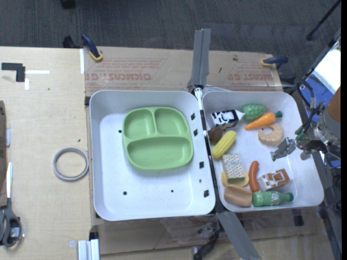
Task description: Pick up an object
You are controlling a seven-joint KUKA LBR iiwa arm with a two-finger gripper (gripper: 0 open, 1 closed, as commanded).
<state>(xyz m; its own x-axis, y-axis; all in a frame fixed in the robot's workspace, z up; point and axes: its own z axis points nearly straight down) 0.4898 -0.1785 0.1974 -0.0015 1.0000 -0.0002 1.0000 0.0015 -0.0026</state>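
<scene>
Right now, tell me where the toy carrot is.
The toy carrot lies in the right bin, toward its far side, between the green vegetable behind it and the doughnut in front.

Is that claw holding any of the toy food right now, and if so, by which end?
Nothing is held. The claw hangs over the right bin, beside the donut, with nothing between its fingers.

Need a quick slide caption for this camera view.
Gripper hovers over right bin of toy food; green divided plate in left bin.

Bench point(43, 118): two white bins point(103, 161), tape ring point(70, 163), perhaps scissors point(10, 221).
</scene>
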